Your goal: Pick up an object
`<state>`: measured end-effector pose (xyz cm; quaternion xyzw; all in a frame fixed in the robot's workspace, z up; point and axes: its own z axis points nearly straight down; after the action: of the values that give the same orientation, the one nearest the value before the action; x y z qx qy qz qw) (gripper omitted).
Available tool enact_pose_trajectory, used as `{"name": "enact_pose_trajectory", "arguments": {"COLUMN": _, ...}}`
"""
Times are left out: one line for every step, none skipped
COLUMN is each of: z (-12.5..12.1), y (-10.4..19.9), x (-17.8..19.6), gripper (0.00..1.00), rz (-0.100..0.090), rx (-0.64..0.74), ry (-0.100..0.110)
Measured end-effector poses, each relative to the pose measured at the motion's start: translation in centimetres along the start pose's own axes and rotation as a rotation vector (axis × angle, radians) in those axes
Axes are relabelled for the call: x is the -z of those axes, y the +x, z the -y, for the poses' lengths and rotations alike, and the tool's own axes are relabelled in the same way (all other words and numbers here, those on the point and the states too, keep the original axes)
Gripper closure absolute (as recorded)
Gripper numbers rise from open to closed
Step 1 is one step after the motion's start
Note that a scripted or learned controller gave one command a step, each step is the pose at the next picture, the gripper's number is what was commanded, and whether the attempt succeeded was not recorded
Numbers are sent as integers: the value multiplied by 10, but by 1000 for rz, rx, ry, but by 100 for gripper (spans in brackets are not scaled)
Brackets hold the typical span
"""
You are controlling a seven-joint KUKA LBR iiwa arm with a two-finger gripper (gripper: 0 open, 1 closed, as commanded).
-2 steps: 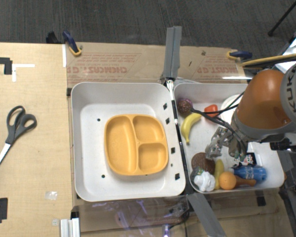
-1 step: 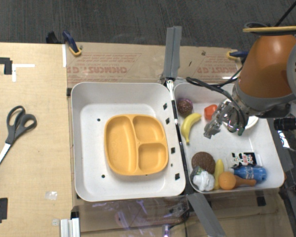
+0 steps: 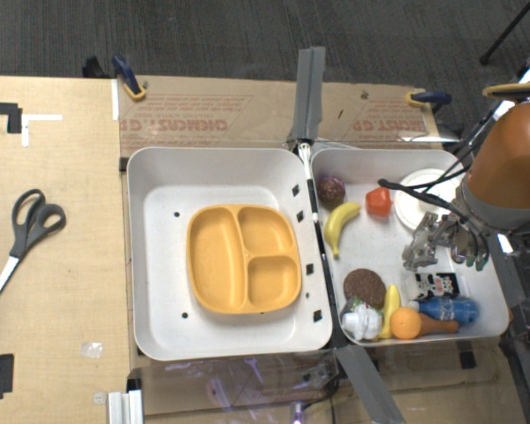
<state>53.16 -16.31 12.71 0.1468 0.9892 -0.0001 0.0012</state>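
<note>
Two shallow white bins sit side by side on the worktop. The left bin (image 3: 150, 263) carries a yellow three-compartment plastic plate (image 3: 244, 258) near its middle. The right bin (image 3: 490, 325) holds a yellow banana (image 3: 338, 223) by its left wall, a brown round cookie (image 3: 364, 285), an orange ball (image 3: 406, 322) at the near edge and a blue bottle (image 3: 450, 309). The metal tool (image 3: 442, 244) hangs by the right wall above the bottle; how wide it stands, I cannot tell.
</note>
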Motion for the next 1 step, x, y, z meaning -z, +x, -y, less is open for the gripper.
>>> {"name": "enact_pose_trajectory", "arguments": {"z": 0, "y": 0, "x": 0, "gripper": 0, "rz": 0, "rx": 1, "ry": 0}}
